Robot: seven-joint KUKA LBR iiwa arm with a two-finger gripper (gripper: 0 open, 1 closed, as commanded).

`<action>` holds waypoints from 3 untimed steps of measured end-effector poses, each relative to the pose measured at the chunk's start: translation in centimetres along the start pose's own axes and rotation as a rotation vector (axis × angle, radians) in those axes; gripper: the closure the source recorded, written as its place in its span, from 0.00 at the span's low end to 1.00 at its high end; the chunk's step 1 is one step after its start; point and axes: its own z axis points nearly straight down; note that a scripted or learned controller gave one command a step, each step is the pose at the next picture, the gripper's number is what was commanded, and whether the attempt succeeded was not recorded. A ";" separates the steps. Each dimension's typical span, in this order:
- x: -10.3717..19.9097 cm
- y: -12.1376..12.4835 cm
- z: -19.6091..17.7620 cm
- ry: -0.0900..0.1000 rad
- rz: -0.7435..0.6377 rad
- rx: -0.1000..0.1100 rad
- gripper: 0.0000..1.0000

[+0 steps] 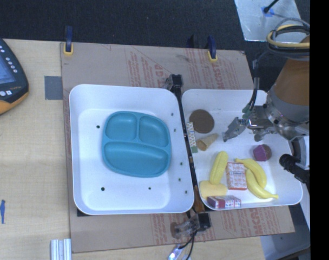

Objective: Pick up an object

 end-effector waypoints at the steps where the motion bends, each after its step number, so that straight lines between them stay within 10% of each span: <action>1: -0.4 -1.8 13.7 -0.001 0.000 0.005 0.00; 2: -0.6 -1.7 12.1 -0.001 -0.001 0.001 1.00; 3: 5.6 -1.4 2.6 0.001 -0.005 -0.008 1.00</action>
